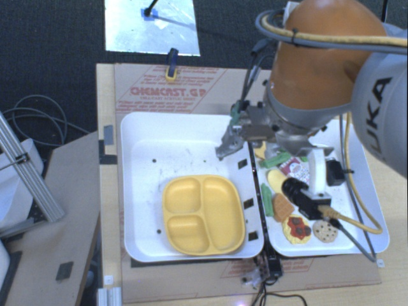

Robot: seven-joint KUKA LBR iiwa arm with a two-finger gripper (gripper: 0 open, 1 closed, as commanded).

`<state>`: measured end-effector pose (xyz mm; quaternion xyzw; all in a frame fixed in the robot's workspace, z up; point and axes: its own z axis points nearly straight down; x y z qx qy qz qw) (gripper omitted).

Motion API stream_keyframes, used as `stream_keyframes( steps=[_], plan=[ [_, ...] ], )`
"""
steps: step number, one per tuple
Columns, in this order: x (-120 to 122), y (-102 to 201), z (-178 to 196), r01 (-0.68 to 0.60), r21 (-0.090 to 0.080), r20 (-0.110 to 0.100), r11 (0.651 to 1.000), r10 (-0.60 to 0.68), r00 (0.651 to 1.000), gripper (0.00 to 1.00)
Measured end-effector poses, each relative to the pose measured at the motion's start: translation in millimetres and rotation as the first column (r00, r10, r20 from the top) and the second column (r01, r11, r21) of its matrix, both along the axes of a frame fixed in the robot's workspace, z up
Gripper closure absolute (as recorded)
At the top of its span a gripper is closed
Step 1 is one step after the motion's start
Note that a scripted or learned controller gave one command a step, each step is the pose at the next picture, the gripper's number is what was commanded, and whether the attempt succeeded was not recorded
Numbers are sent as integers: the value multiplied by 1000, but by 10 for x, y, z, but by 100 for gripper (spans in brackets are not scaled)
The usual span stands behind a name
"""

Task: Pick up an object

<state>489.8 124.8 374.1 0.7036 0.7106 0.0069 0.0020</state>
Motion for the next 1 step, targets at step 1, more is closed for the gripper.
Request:
stream_keyframes(
  steps=[1],
  plan=[
    [33, -405, 154, 11, -7, -7, 1000, -11, 1000, 0]
  ],
)
